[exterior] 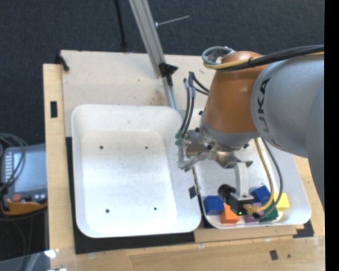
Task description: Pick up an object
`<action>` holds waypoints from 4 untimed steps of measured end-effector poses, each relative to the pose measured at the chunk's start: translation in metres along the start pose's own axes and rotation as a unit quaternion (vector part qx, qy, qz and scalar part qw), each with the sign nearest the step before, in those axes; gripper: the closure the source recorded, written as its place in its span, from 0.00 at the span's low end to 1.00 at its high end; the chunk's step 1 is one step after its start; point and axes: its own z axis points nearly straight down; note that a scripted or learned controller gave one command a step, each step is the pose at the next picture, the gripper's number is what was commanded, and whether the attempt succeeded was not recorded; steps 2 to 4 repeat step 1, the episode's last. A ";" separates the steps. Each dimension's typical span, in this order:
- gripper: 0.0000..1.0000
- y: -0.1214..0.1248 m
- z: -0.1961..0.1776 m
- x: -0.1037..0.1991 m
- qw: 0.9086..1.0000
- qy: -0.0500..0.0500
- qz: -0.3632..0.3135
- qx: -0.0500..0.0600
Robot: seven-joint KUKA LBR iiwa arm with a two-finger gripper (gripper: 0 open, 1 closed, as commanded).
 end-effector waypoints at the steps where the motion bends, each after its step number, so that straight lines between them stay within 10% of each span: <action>1: 1.00 -0.011 -0.002 0.043 1.000 0.001 0.000 0.000; 4: 1.00 -0.011 -0.002 0.043 1.000 0.001 0.000 0.000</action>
